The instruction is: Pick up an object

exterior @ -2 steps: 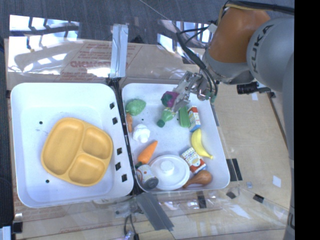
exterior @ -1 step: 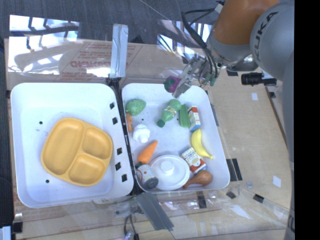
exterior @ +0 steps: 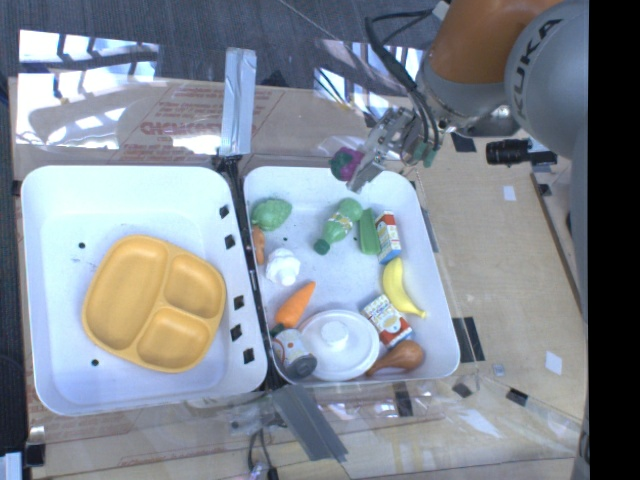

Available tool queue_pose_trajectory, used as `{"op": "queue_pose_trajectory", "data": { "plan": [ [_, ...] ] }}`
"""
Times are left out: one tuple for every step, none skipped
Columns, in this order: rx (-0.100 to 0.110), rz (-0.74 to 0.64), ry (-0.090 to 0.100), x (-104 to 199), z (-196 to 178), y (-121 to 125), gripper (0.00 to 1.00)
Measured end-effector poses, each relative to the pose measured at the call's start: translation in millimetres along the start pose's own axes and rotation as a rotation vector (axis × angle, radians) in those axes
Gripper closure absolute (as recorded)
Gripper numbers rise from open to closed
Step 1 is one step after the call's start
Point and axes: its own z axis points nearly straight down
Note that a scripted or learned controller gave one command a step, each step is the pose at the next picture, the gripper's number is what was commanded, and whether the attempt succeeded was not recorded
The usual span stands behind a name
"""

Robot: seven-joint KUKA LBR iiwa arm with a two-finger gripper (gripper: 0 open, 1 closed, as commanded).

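The yellow tray (exterior: 152, 302) is lying alone in the left bin (exterior: 40, 268). To its right, the right bin (exterior: 432, 258) is holding two green vegetables, one carrot (exterior: 295, 304), one white lid (exterior: 338, 343), one banana (exterior: 400, 288) and some small packets. Further right, above that bin's far rim, the gripper (exterior: 368, 164) is hanging with a purple-green object (exterior: 347, 160) seemingly clamped between its fingers. Lifting well is probably meaning rising straight, clearing the rim slowly.

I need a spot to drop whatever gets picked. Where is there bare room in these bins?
The left bin has bare floor all around the yellow divided plate, widest along its top. The right bin is crowded: only a small patch between the green toy, the carrot and the banana is free.
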Motion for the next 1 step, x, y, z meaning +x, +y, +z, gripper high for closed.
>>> {"op": "queue_pose_trajectory", "data": {
  "plan": [
    [-0.001, -0.293, 0.007, 29.7, 91.3, -35.4, 1.0]
  ]
}}
